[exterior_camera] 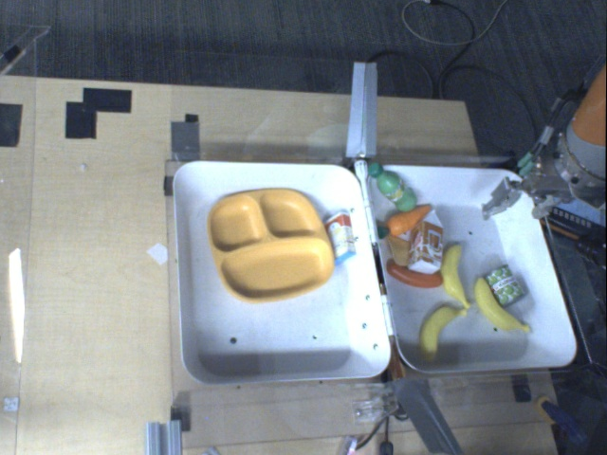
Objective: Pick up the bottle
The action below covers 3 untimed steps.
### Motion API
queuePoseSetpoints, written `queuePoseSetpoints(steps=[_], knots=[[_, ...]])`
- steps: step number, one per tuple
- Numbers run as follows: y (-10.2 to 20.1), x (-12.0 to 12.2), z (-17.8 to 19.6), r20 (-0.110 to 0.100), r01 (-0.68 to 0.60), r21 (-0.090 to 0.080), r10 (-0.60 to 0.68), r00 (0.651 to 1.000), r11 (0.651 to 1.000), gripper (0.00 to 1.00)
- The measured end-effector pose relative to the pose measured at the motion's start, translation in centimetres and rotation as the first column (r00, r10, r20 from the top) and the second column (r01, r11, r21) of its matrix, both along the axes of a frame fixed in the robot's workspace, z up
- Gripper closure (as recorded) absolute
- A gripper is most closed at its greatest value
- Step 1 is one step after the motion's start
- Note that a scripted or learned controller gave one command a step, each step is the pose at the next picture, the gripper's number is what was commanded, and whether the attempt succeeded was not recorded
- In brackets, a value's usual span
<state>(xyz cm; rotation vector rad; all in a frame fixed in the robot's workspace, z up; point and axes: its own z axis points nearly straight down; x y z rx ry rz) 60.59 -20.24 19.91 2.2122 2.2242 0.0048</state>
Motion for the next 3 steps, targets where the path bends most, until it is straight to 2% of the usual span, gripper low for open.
queuePoseSetpoints(steps=[1, 2, 3], knots=[[-0.1, 6.5, -8.2, 0.000, -0.012, -0.001, 0.012, 1.000, 1.000, 0.00], [0.4, 6.8, -10.5, 0.003, 0.277, 0.005, -0.277, 0.961, 0.961, 0.00], [0.6, 7.1, -9.3, 0.015, 0.269, 0.002, -0.269, 0.963, 0.963, 1.00]])
